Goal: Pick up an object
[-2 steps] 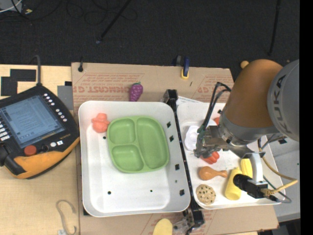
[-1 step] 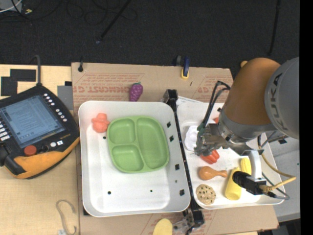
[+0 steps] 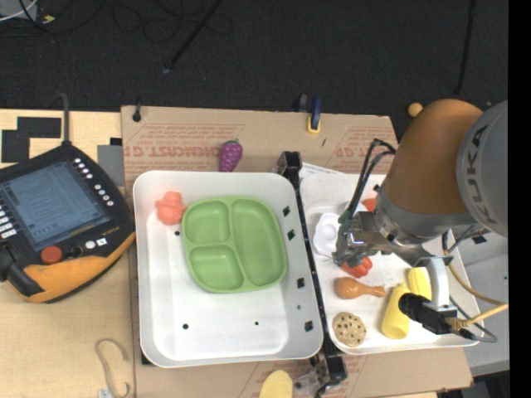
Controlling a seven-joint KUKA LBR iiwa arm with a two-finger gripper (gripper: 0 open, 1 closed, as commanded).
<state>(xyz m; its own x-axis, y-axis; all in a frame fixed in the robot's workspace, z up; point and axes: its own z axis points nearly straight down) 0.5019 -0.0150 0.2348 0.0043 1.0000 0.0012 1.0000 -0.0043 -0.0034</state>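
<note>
The gripper (image 3: 355,254) hangs low in the right bin (image 3: 465,338), directly over a red object (image 3: 358,266). Whether it grips the object, I cannot tell. The drumstick (image 3: 357,288) lies just below, long axis crosswise.

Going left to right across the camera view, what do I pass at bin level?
Teach pendant → pink toy → green tray → gripper over a red item → yellow toy.
</note>
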